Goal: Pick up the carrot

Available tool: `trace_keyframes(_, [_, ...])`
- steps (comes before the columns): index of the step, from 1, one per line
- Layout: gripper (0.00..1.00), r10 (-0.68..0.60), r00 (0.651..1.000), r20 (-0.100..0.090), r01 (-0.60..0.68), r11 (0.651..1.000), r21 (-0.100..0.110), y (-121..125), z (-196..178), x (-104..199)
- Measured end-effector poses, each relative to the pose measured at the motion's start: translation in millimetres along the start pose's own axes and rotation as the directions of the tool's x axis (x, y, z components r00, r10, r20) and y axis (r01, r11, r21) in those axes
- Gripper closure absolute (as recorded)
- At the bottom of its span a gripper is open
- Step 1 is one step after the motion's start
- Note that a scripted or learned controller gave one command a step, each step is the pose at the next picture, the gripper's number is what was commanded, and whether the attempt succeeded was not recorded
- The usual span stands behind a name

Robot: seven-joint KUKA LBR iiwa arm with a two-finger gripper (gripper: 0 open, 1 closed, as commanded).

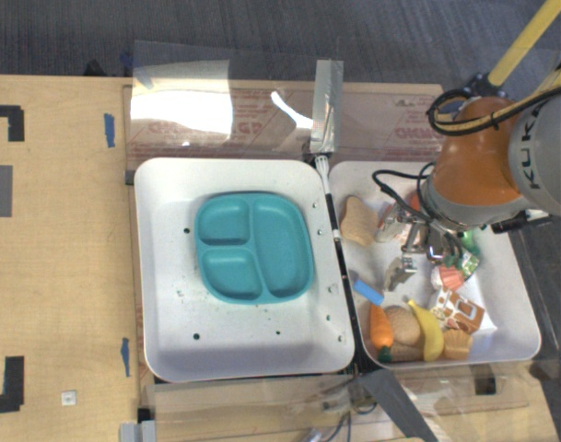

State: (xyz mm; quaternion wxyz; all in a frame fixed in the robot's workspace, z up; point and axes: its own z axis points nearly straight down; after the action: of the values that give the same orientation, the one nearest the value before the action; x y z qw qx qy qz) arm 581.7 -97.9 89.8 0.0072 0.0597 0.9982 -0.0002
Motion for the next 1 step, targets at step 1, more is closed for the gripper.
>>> trace_keyframes(1, [0.0,0.175,0.985,0.0,-0.175,0.985,0.0,-13.4,-1.4,66.8])
